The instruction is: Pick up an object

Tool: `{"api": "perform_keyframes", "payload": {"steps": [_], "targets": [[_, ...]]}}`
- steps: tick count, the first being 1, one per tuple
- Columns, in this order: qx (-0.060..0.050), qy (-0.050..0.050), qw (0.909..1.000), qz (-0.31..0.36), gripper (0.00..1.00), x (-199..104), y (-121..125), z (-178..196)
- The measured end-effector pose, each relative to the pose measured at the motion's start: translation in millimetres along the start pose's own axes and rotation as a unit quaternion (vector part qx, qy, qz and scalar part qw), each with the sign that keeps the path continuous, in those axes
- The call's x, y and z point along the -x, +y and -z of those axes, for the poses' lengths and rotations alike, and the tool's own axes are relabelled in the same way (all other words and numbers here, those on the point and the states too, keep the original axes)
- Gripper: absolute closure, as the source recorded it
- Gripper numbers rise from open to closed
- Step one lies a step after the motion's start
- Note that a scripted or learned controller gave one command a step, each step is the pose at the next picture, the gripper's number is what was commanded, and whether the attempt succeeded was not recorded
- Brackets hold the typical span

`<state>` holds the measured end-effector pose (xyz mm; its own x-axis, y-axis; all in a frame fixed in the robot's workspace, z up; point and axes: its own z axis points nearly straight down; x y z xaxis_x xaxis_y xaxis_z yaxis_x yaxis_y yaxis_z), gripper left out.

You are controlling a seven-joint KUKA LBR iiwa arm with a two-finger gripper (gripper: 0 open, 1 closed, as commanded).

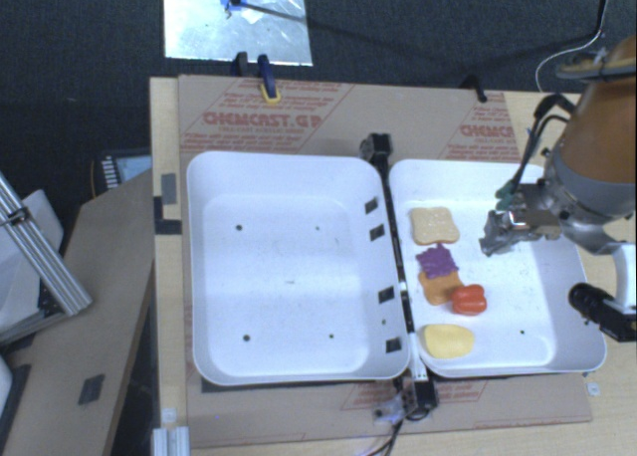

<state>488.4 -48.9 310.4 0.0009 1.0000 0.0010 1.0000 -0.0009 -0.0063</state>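
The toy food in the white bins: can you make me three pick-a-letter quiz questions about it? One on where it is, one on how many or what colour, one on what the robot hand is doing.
1. Where is the toy food?
A. the left bin
B. the right bin
C. on the cardboard

2. What colour is the piece nearest the camera?
A. yellow
B. blue
C. green

3. Where is the gripper?
A. over the left bin
B. off the bench
C. over the right bin, apart from the food

Answers:
1 B: the toast, purple piece, red piece and yellow piece all lie in the right bin.
2 A: the bottom piece is yellow.
3 C: the gripper sits right of the toast, with bare floor between.
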Motion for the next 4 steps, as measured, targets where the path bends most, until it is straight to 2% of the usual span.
{"api": "perform_keyframes", "payload": {"steps": [1, 2, 4], "targets": [[0.012, 0.000, 0.9999, 0.005, 1.00, -51, -2, 128], [0.008, 0.001, 1.0000, 0.005, 1.00, -112, -3, 188], [0.005, 0.002, 1.0000, 0.007, 1.00, -262, 1, 226]]}}
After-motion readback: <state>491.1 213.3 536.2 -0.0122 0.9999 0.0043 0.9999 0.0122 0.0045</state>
